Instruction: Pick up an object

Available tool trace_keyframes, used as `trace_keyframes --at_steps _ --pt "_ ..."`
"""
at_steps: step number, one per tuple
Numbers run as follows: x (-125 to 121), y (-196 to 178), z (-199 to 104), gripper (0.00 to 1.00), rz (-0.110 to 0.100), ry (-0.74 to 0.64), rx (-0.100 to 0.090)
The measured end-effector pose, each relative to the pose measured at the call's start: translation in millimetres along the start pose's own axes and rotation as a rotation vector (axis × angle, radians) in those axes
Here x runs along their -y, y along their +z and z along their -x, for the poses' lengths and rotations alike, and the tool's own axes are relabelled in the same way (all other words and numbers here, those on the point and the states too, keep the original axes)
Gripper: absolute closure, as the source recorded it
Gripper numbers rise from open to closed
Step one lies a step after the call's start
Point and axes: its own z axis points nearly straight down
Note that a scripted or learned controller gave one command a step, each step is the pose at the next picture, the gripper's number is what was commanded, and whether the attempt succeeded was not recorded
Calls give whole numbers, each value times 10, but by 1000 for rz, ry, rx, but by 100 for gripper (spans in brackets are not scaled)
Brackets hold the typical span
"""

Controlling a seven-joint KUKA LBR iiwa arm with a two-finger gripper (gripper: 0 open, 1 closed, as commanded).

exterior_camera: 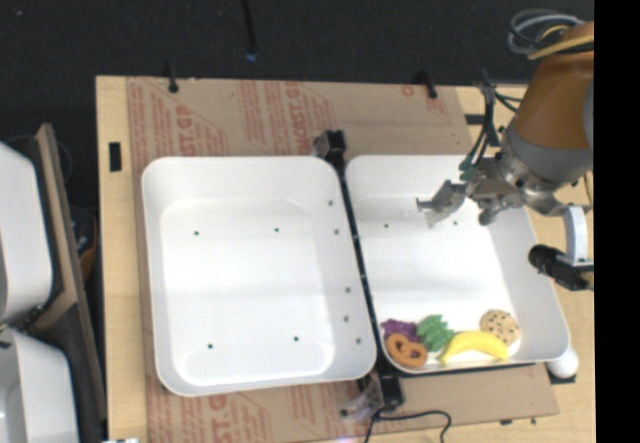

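Along the near edge of the right bin lies a cluster of toy foods: a yellow banana, a round cookie, a green leafy piece, purple grapes and an orange pretzel-like ring. My gripper hangs over the far part of the right bin, well away from the cluster. It is open, its two grey fingers spread apart with nothing between them.
The left bin sits beside the right one on a cardboard-covered bench. A black clamp marks the far junction of the bins. Cables loop above the orange-banded arm at the right.
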Motion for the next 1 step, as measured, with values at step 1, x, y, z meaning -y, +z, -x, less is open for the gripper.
trace_keyframes --at_steps 1 --pt "24 1079 -90 0 -15 3 -2"
